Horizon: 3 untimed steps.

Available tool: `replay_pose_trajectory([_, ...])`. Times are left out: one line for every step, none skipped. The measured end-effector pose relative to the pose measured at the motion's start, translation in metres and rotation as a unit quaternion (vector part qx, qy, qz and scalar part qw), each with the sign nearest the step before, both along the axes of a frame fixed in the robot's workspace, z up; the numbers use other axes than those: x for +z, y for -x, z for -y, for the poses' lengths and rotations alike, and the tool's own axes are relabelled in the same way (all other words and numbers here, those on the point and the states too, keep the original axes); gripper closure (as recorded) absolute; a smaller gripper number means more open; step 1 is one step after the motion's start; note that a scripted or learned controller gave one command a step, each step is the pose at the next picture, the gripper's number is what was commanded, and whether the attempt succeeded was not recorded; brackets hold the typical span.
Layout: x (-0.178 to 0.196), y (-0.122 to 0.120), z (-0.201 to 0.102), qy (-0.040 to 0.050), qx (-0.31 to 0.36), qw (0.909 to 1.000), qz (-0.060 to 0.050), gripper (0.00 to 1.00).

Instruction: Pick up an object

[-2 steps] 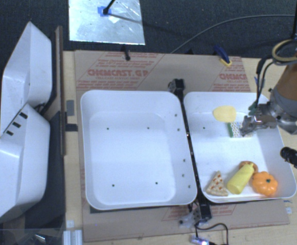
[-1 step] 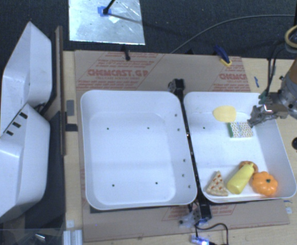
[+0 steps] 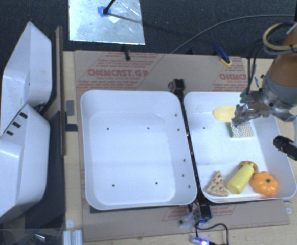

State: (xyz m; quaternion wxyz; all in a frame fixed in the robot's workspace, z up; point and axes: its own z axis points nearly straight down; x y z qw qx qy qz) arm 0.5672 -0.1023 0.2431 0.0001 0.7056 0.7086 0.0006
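Over on the far left two spare tubs lean against the bench edge, well apart from the work. Next comes the left bin, with nothing in it that I can make out. The right bin holds everything on offer: along its near edge a pizza slice, a yellow bottle lying tilted with a brown-topped piece just behind it, and a small pumpkin touching the bottle's right side. Toward the far side of that bin sits a pale yellow lemon, and just beside it on the right a flat green-and-white sponge.

The gripper hangs low, right over the sponge's far edge, with the lemon immediately to its left. So the nearest candidates lie almost straight beneath the tool; the sponge runs roughly left to right and seems the likelier target, though the lemon is close enough to get nudged. From this slant I can't tell how the tool is set, nor whether it has caught anything. The near-edge cluster is well apart from it.
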Motion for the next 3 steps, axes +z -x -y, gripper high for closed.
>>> replay_pose_trajectory([0.006,-0.006,-0.051,-0.0002,0.0,1.0,0.0,1.0])
replay_pose_trajectory([0.01,-0.01,-0.107,-0.0003,0.0,1.0,0.0,1.0])
replay_pose_trajectory([-0.001,-0.015,-0.148,0.0001,0.0,1.0,0.0,1.0])
